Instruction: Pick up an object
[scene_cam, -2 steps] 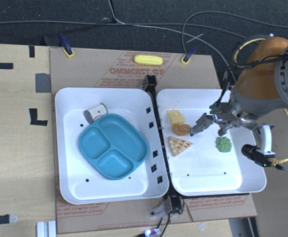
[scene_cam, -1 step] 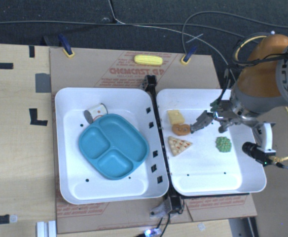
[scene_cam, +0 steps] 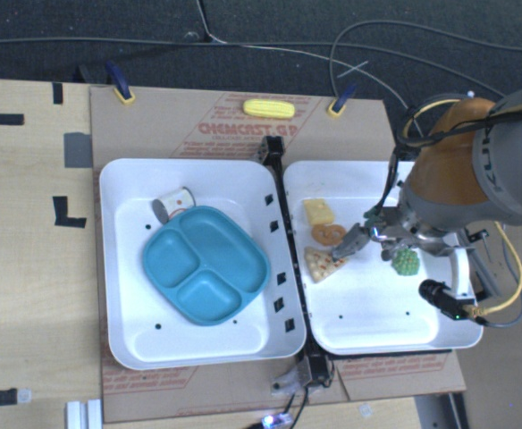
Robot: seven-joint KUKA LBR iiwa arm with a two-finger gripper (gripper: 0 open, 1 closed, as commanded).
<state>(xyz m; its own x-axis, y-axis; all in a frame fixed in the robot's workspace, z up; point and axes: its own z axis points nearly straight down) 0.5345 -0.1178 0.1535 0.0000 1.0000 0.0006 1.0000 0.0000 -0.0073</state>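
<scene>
While the two-finger gripper (scene_cam: 350,244) is hung low in the right white bin (scene_cam: 377,329), no object is seen between its fingers; open or closed cannot be told. A tan wedge-shaped toy food piece (scene_cam: 319,264) is touched or nearly touched at the tip, just left and below; an orange pretzel-like piece (scene_cam: 327,234) sits above, a green bumpy ball (scene_cam: 406,262) behind to the right.

Even overhead light, soft shadows, slightly blurry.

**Red print on the cardboard**

You can see red lettering on the cardboard sheet (scene_cam: 234,132) under the bins, just below the yellow object (scene_cam: 268,109). It looks like "CHEMCAST GP", but the letters are small and partly blurred. More red print along the sheet's lower edge is too small to read.
</scene>
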